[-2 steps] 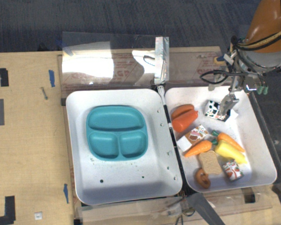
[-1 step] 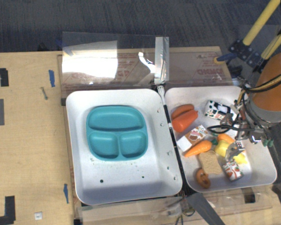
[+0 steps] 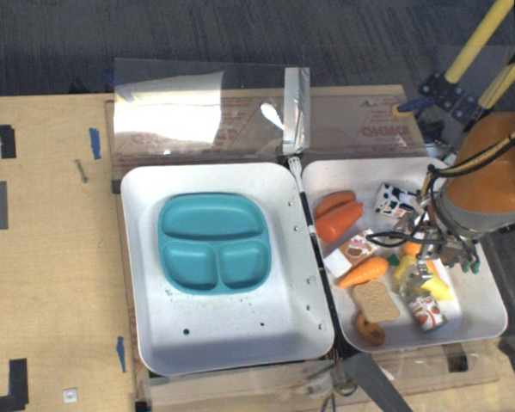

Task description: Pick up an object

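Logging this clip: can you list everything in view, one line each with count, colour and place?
bins: 2, white, side by side on the bench
tray: 1, teal, three compartments, in the left bin
hot dog: 1, orange-red, back left of the right bin
carrot: 1, orange, middle of the right bin
bread slice: 1, tan, right bin, in front of the carrot
carton: 1, white with black patches, back of the right bin
can: 1, red and white, front of the right bin
clear sheet: 1, transparent, behind the bins
arm: 1, grey with orange band, over the right bin's right side
pincer: 1, dark, low among the toys in the right bin
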